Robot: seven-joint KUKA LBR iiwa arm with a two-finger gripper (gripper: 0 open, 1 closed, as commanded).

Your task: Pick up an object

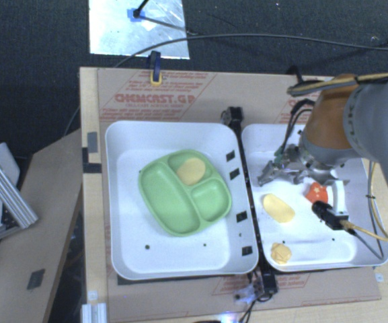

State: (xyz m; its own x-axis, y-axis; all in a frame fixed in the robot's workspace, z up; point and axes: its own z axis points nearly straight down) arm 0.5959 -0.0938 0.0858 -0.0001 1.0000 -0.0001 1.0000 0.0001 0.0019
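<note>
Gripper: the gripper sits low in the right bin, in its far-left part. Whether it is open or closed cannot be told, and nothing can be seen held in it.
Task's thing: no object is lifted yet. The likeliest candidate is the larger yellow piece, lying by the right bin's left wall, just nearer the near edge than the gripper and apart from it.
Right bin contents: the larger yellow piece; a small yellow lump in the near-left corner; an orange piece toward the middle, partly covered by the robot's own hardware.
Left bin contents: the left bin holds a green divided plate at its centre. A pale yellow item lies in the plate's compartment nearest the far edge; the other two compartments look bare.
Risk, missed grasp: the gripper is offset from every piece, so closing where it is would probably catch nothing.
Risk, slipping: the yellow piece looks smooth and rounded, and may squirt out sideways if pinched off-centre.
Risk, collision: the left wall is close, so a descent there could strike it or nudge the bin.
</note>
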